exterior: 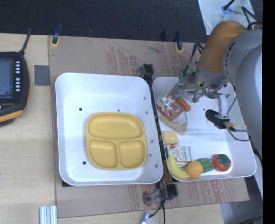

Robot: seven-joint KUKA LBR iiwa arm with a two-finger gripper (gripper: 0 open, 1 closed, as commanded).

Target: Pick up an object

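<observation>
Camera view: the single slanted look down on the bench, both bins in frame

Left bin [67,125]: fills the centre-left of the frame, holds a yellow divided tray [115,140] lying flat, three compartments, fully visible

Right bin [242,169]: centre-right of the frame; its upper and right edges are covered by the arm, so only the lower half is plainly seen

Arm [230,45]: enters from the upper right, grey with its orange band, cut off by the frame's right side

Gripper [192,91]: low over the upper left part of the right bin, just above the packet; its fingers are lost in dark hardware and cables, so I cannot tell whether it is wide, narrow or holding anything

Red-and-white packet [171,105]: upper left of the right bin, touching or just under the gripper's end; print too blurred to read

Pale wedge [175,123]: just below the packet, partly tucked beneath it

Small box [181,152]: lower left of the right bin, label unreadable

Banana [174,168]: lower left corner, curved along the rim

Orange [194,169]: beside the banana, touching it

Green vegetable [206,164]: between orange and tomato, partly hidden by the orange

Tomato [222,162]: lower right of the bin

Handheld pendant [4,87]: far left edge, cut off
</observation>
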